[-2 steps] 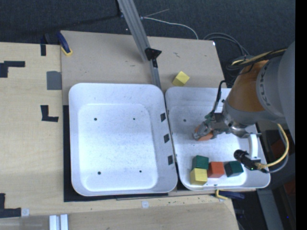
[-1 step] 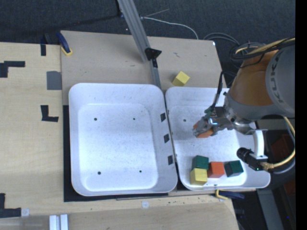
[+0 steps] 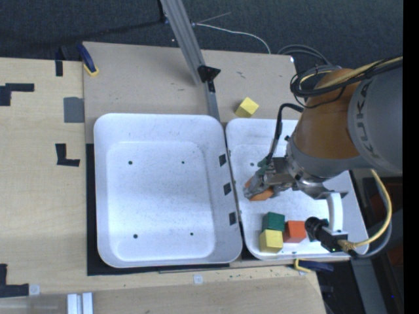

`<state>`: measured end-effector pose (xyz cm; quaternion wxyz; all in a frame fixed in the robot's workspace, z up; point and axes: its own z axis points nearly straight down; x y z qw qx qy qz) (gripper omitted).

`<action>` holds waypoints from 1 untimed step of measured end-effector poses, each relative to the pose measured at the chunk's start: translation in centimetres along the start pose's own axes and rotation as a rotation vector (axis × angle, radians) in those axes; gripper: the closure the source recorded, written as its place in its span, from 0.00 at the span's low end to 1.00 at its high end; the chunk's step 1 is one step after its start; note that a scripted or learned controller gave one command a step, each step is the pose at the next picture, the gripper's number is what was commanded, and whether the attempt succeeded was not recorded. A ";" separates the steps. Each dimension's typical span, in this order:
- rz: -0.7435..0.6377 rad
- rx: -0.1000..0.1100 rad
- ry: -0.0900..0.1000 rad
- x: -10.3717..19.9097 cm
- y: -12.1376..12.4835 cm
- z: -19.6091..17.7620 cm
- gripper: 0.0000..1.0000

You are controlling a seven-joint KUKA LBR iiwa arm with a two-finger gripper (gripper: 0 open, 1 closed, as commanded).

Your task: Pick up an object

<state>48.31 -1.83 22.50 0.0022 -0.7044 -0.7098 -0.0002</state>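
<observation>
My gripper (image 3: pixel 265 180) hangs low over the middle of the right bin (image 3: pixel 243 135), under the orange wrist band. A small orange object (image 3: pixel 255 190) lies right at its tip, partly covered by it; whether it is touching or being held I cannot tell. In the bin's near corner sit a green block (image 3: pixel 275 220), a yellow block (image 3: pixel 270 241) and an orange-red block (image 3: pixel 296 230), close together and well apart from the gripper.
The left bin (image 3: pixel 105 175) lies beside the right one, their rims touching. Another yellow block (image 3: pixel 247 106) rests on the bench behind the right bin. A grey metal bar (image 3: pixel 186 34) slants down to the bins' far joint. The arm's body covers the right bin's right side.
</observation>
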 end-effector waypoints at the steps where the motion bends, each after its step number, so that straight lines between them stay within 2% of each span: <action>1: 0.001 0.005 -0.002 5.9 1.1 3.6 1.00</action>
